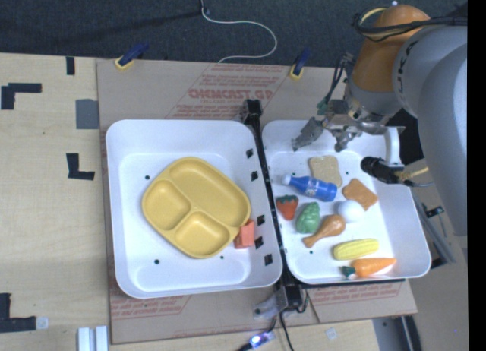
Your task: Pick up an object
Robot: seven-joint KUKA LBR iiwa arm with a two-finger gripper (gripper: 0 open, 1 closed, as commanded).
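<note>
Hovering over the right bin [395, 266] far edge, the pincer [325, 135] was seen spread and empty. Nothing was lifted; the bread slice [325, 169] lay just beneath, grasp outstanding.

I see the wooden bench [45, 213] carrying a cardboard sheet [220, 91], clipped at its far edge, with two white bins [121, 152] side by side.

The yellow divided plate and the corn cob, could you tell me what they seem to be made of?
The yellow divided plate looks like moulded plastic, matte, uniform in colour with soft rounded compartment edges. The corn cob seems plastic toy food, slightly glossy; it could be rubber.
</note>
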